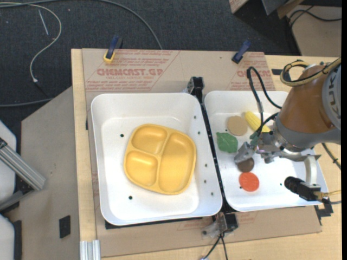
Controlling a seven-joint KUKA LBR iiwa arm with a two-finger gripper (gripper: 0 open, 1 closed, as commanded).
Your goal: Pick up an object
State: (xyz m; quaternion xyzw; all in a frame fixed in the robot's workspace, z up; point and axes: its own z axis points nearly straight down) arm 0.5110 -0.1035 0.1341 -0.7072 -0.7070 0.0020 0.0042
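Reaching in over the right bin (274, 202), the grey arm (303, 112) lowers its jaws, whose grip I cannot tell, just above a brown object (247, 165), with a green piece (227, 142) beside them and a red disc (249, 183) just below.

The arm (303, 110) enters from the right, its orange band uppermost and the grey wrist below it, bent downward and toward the left. The gripper (246, 156) hangs low at the wrist's left end, pointing down and slightly leftward. Black cables loop over the orange section and trail toward the wrist.
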